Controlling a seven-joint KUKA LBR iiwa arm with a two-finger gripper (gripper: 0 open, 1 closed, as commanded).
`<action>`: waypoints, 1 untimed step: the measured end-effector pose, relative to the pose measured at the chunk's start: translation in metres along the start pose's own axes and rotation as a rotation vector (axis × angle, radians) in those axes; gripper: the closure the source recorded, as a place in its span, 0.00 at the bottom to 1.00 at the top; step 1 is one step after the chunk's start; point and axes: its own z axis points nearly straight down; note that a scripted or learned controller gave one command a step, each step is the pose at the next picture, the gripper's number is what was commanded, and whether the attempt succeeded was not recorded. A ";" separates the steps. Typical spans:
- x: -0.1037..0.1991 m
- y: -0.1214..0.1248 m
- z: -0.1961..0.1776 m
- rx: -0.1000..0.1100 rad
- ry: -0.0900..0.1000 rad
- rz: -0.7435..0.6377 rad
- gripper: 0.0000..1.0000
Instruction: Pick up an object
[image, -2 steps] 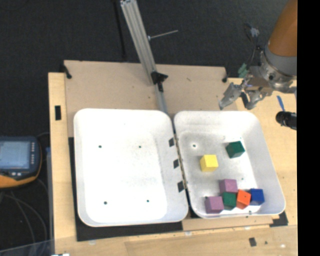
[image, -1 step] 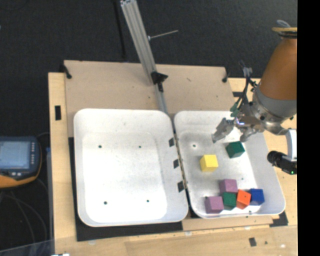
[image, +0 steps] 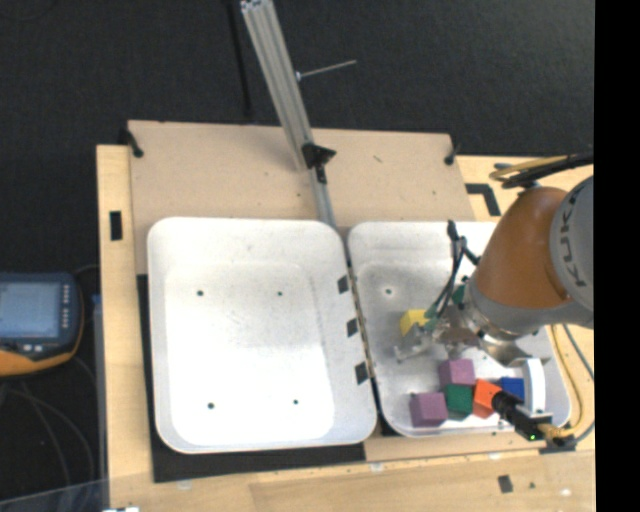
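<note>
My gripper (image: 418, 338) hangs low over the middle of the right bin (image: 385, 262), under the grey and orange wrist. A small yellow object (image: 412, 320) lies right beside it, on its upper left; whether they touch is unclear. Toward the bin's front sit a purple block (image: 460, 372), a second purple block (image: 428, 407), a green block (image: 458, 400), an orange block (image: 485, 396) and a blue block (image: 511, 387), packed close together. The arm hides the right part of this bin.
The left bin (image: 250, 330) lies beside the right one, with a low divider (image: 355, 320) between them. A slanted metal rail (image: 290, 100) rises from the back of the bench. A handheld pendant (image: 35, 315) sits off the bench at left.
</note>
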 end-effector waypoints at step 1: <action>0.001 0.003 -0.004 -0.009 0.001 0.001 0.00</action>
